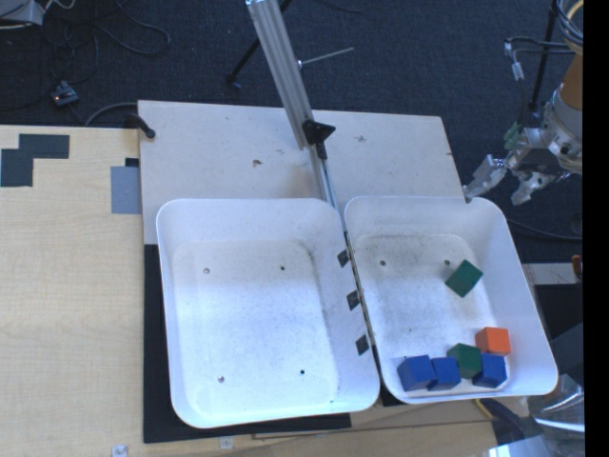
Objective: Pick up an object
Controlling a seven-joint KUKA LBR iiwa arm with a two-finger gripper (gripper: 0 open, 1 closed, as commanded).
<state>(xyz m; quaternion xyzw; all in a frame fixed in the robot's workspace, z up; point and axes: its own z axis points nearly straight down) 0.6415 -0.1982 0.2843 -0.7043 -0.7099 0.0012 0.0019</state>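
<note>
Hovering at the right edge of the frame, above and outside the upper right corner of the right bin (519,255), the gripper (506,181) hangs with its two metal fingers (483,175) spread apart and nothing between them; the arm (571,112) rises from it toward the upper right corner. All the blocks lie in the right bin. A dark green block (463,278) sits alone in the bin's right middle, tilted on a corner. Along the bin's lower edge a cluster is packed together: two blue blocks (416,372) side by side at the left, a second green block (466,355) just behind them, another blue block (490,370) to the right, and an orange block (493,340) touching that group at its upper right. The left bin (190,227) fills the centre of the frame beside it, its floor speckled with dark marks. A slanted aluminium rail (283,65) runs from the top centre down to the seam between the two bins, and a pale wooden tabletop (67,293) covers the left side.
</note>
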